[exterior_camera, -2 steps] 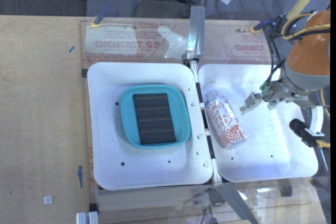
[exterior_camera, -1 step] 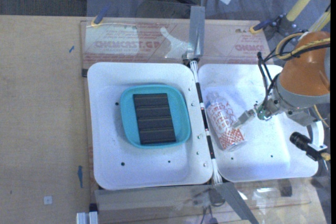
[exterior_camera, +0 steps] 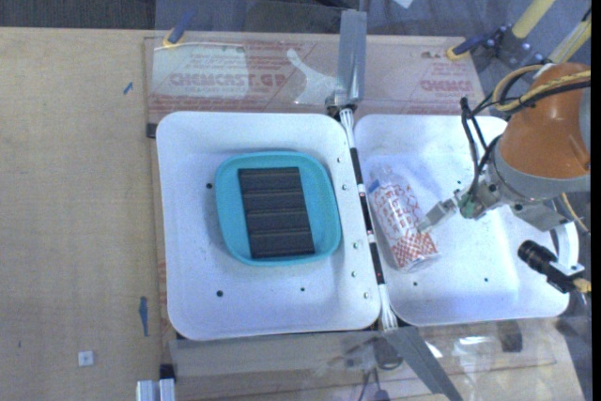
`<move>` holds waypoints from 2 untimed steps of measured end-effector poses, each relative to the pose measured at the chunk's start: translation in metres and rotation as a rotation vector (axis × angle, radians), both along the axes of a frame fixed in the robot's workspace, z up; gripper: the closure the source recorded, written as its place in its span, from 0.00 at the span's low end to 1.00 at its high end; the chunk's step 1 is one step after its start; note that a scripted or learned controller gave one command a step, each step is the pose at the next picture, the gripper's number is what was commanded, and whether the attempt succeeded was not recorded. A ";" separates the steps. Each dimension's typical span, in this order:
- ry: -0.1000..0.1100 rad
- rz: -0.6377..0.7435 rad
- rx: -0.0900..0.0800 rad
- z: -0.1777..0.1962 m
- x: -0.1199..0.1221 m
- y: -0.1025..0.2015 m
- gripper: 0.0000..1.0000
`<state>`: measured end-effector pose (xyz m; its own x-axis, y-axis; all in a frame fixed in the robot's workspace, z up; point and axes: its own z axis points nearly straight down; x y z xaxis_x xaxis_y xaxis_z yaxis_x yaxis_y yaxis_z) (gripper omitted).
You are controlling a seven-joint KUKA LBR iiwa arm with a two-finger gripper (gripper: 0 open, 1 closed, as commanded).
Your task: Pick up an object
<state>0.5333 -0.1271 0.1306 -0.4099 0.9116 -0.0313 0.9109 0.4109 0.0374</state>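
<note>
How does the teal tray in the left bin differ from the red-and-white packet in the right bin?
The teal tray is a broad rounded square with a dark ribbed insert; the packet is narrow, crinkled, red-patterned plastic. The tray sits squarely mid-bin; the packet lies slanted near the divider, beside the gripper. Both lie flat.

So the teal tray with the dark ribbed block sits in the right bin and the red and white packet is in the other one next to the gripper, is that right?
Not quite. The camera view shows the teal tray with the dark ribbed block in the left bin, not the right. The red and white packet lies in the right bin, next to the gripper, as you said.
</note>
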 end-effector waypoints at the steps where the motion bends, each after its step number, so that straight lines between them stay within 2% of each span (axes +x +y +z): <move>1: -0.006 0.009 -0.002 -0.001 -0.001 0.002 0.00; 2: -0.017 0.048 -0.005 -0.002 -0.002 0.005 0.00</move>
